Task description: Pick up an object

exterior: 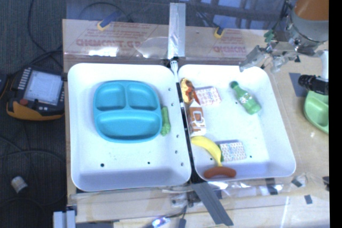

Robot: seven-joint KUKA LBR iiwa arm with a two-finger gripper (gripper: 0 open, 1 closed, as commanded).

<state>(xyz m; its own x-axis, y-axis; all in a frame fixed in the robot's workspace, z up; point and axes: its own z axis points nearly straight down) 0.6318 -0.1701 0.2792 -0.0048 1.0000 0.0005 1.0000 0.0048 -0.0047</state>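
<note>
From the camera above the desk (pixel 75 42), two white bins sit side by side. The left bin (pixel 80 168) holds a blue divided plate (pixel 127 110) lying flat, with a small green piece (pixel 165 120) just beside the plate's right rim, close to the wall shared with the other bin.

The right bin (pixel 278 152) carries the clutter. A green bottle (pixel 245 97) lies tilted near the far right corner, well apart from the rest. Along the bin's left wall sit an orange and brown item (pixel 186 89), a pink-and-white packet (pixel 207 95) just beside it, and a brown carton (pixel 196 120) nearer the middle. Toward the near edge a banana (pixel 208 147) curves beside a speckled packet (pixel 232 151), and a reddish sausage (pixel 219 172) lies against the near wall.

The arm comes in at the far right corner of the desk, orange band showing at the top. Its gripper (pixel 262 57) hangs above the far right rim of the right bin, with nothing between its fingers; whether they are spread or closed I cannot tell.

A handheld controller (pixel 35 93) rests on the floor off the desk's left edge.
</note>
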